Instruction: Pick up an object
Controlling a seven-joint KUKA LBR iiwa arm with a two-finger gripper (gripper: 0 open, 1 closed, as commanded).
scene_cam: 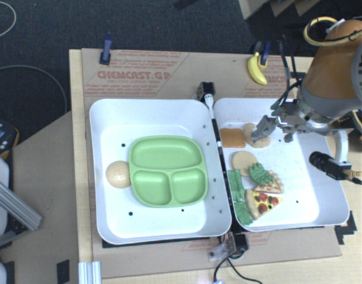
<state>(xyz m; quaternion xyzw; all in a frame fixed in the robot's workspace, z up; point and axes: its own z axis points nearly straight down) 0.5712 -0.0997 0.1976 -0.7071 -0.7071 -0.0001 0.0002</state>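
In the right bin (314,203), my gripper (264,129) hangs low at the far left part, right over a small tan round piece (250,129) that it partly covers. Just left of it lies a brown toast square (232,137). Nearer the front are a tan disc (244,158), a green leafy piece (259,173), a pizza slice (264,202) and a long green strip (236,193). Nothing shows as lifted off the bin floor.
The left bin (109,123) holds a green divided plate (167,170) with a tan ball (117,174) at its left side. A yellow banana (258,70) and a blue clamp (105,49) sit on the bench behind the bins.
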